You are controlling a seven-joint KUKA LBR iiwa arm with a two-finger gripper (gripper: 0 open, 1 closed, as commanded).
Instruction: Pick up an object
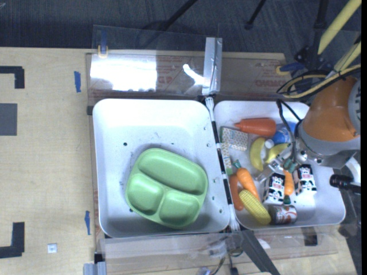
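The right bin (330, 211) holds a pile of toy food. An orange carrot (248, 181) and a yellow corn cob (254, 205) lie near its left wall. A yellow banana (258, 152) and a long orange sausage-like piece (256, 125) lie farther back, with a blue object (281, 136) beside them. Two black-and-white cow-patterned cartons (277, 189) (307, 180) stand near the front, next to a small can (284, 214). My gripper (285, 164) reaches down into the middle of this pile, between the banana and the cartons. The arm's orange band (330, 116) hangs above it.
In the left bin (109, 119) lies a green divided plate (166, 187). A clear plastic panel (152, 67) stands behind the bins. Cables and a yellow pole (338, 22) sit at the back right. A grey patterned card (234, 137) leans by the divider between the bins.
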